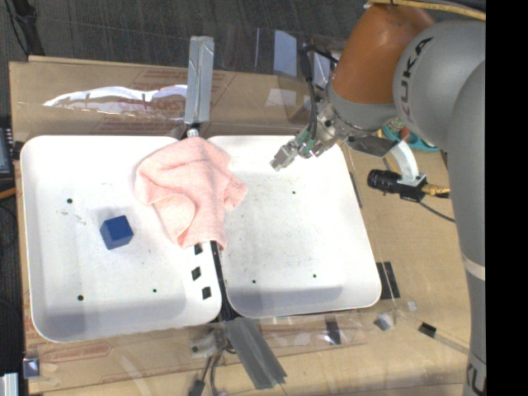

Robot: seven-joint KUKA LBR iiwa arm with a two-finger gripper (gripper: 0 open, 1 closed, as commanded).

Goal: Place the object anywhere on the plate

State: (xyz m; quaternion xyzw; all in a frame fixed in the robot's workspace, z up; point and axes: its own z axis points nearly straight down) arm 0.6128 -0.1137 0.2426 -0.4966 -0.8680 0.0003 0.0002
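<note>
The gripper hangs over the far part of the right bin, close to that bin's far rim and above bare white floor. Its tip reads as one small grey-green wedge pointing toward the view's left, and from this slant I cannot tell how wide it is open; nothing can be made out in its hold. Behind it, toward the view's right, the wrist rises into the orange band and the grey arm. Just to the view's left of the gripper, apart from it and not touched by it, lies the pink cloth, crumpled and draped across the ridge where the two bins meet. Most of the cloth rests in the left bin, with one edge spilling into the right bin. Farther from the gripper in the same direction, well apart from it and nearer the camera, the blue cube sits flat on the floor of the left bin, near the cloth's left edge but clear of it. Nearer the camera than the cloth, two small black squares mark the ridge between the bins. Beyond the gripper, past the bins' far rims, a grey strip stands up from the brown bench.
</note>
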